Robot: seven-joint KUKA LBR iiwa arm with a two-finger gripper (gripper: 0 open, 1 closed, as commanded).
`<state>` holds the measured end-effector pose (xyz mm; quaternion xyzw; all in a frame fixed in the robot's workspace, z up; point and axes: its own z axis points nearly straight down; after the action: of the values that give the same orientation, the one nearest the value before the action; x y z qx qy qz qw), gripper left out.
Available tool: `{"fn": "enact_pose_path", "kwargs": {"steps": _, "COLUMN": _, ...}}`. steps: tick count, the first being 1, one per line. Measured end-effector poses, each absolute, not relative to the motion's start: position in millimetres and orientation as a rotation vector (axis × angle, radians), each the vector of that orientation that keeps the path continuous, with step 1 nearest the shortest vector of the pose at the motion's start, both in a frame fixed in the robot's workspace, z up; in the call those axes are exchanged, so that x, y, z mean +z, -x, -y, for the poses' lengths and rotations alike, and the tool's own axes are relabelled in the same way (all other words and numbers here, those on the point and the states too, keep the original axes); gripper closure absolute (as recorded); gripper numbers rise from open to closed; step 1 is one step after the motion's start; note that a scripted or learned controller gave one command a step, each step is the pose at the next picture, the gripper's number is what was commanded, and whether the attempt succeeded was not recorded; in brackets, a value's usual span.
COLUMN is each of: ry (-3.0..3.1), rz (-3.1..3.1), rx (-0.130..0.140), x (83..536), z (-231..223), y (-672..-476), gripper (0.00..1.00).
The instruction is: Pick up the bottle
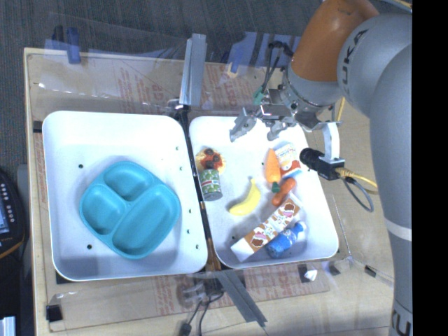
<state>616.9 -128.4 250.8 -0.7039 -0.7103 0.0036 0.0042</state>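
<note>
gripper (260, 126) hovers over the top edge of the right bin (318, 247), fingers spread, nothing between them. bottle (287, 241) lies on its side at the bin's bottom right, touching the carton (269, 229), well away from the gripper. looks like approach stage. next: travel down-bin, descend over bottle, avoid the carton.

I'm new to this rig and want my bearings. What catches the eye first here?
The big grey arm with its orange band reaches in from the right, its gripper open above the right bin. That bin holds a jumble including a banana; a blue divided plate sits in the left bin.
</note>
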Motion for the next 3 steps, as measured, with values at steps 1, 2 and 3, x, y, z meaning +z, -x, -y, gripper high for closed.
{"fn": "enact_pose_path", "kwargs": {"steps": 1, "ry": 2.040, "rz": 2.383, "rx": 0.006, "x": 219.6, "z": 189.6, "y": -657.2, "gripper": 0.00}}
{"fn": "enact_pose_path", "kwargs": {"steps": 2, "ry": 1.854, "rz": 2.530, "rx": 0.004, "x": 210.8, "z": 208.1, "y": -657.7, "gripper": 0.00}}
{"fn": "enact_pose_path", "kwargs": {"steps": 3, "ry": 1.845, "rz": 2.532, "rx": 0.008, "x": 217.7, "z": 206.5, "y": -658.7, "gripper": 1.00}}
